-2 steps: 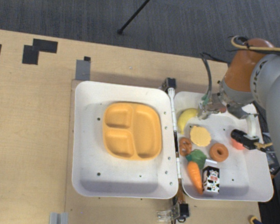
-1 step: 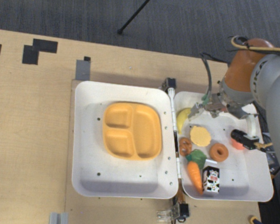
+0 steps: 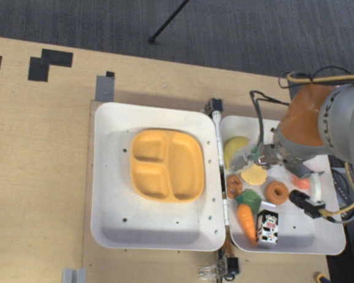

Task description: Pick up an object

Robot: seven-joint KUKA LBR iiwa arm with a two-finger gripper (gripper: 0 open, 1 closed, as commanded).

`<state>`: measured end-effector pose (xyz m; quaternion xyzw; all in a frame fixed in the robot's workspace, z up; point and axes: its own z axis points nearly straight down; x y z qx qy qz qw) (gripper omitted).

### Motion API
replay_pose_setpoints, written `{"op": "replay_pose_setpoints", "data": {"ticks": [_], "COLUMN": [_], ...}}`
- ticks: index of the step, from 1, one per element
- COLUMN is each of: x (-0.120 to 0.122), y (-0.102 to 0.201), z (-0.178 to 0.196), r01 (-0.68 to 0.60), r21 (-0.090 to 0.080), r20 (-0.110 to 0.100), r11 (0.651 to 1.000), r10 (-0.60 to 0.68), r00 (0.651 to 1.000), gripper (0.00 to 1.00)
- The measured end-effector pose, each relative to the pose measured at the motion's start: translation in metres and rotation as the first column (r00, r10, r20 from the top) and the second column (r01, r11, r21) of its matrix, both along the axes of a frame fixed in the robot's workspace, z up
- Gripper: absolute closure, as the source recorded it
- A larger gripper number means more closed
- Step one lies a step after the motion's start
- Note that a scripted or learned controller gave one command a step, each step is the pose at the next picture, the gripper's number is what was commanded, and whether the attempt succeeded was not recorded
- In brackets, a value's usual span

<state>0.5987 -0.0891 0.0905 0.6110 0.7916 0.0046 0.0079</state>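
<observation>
Camera view, table with two white bins side by side. Left bin (image 3: 110, 163): one yellow divided plate (image 3: 166, 164), middle, open floor all round. Right bin (image 3: 328, 240): toy foods crowded toward the shared wall, likely candidates for picking, namely carrot (image 3: 247, 221), donut (image 3: 276, 192), pale disc (image 3: 254, 175), patterned carton (image 3: 267, 226). Claw (image 3: 257, 157) low over the pale disc; spread or closed cannot be told. Approach room tight: neighbours near, divider just beside.
</observation>
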Motion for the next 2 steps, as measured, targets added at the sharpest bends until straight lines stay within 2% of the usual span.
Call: {"op": "replay_pose_setpoints", "data": {"ticks": [1, 2], "x": [0.001, -0.048], "y": [0.002, 0.080], "z": [0.010, 0.094], "r01": [-0.003, 0.173], "r21": [0.002, 0.004], "r20": [0.001, -0.015], "r11": [1.000, 0.985], "r10": [0.003, -0.173], "r00": [1.000, 0.985], "gripper": [1.00, 1.00]}}
